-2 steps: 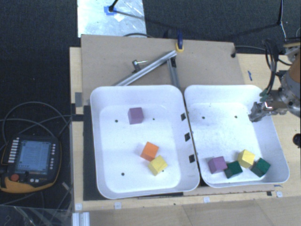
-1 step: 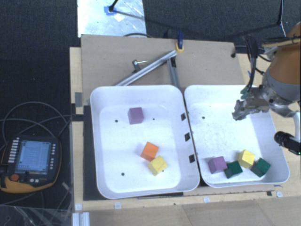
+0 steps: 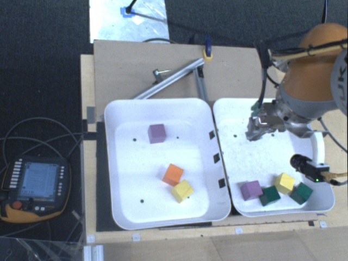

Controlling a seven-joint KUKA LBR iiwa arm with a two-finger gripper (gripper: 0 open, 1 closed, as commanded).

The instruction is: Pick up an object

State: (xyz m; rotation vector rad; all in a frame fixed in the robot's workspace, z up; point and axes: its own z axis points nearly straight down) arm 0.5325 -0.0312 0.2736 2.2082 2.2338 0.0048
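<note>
Near edge of right bin (image 3: 326, 203) holding purple block (image 3: 251, 189), two green blocks (image 3: 269, 196), yellow block (image 3: 284, 182), claw (image 3: 255, 132) above far bare floor, grip state cannot tell, left bin (image 3: 117, 162) with purple, orange, yellow cubes.

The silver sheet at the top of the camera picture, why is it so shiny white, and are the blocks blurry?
In the camera view, the silver sheet bounces light back as glare; the white bins look bright too. The blocks, like the orange one, look a bit soft but easy to tell apart, with small shadows beside them.
</note>
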